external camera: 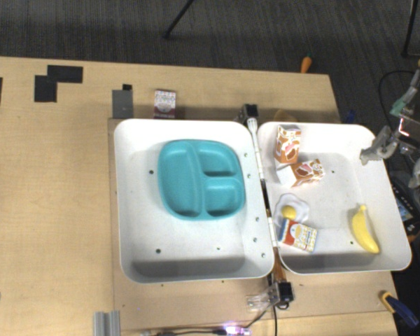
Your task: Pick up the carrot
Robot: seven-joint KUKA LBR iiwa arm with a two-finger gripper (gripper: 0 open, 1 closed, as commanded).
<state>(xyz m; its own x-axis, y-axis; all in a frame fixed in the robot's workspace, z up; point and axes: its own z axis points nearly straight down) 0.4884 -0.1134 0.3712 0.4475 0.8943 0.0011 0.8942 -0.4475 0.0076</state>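
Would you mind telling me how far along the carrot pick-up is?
Nothing looks done yet. The gripper sits at the far-right rim of the right bin, away from the banana and the orange-and-white packets. I cannot pick out a carrot clearly, so locating, reaching and grasping are all left.

A teal tray point(200, 178) lies in the left bin point(136, 257). In the right bin point(399, 254), a banana point(365, 230) sits at lower right, two orange-and-white packets point(288, 144) point(309, 171) at upper left, and a carton point(299, 237) at lower left.
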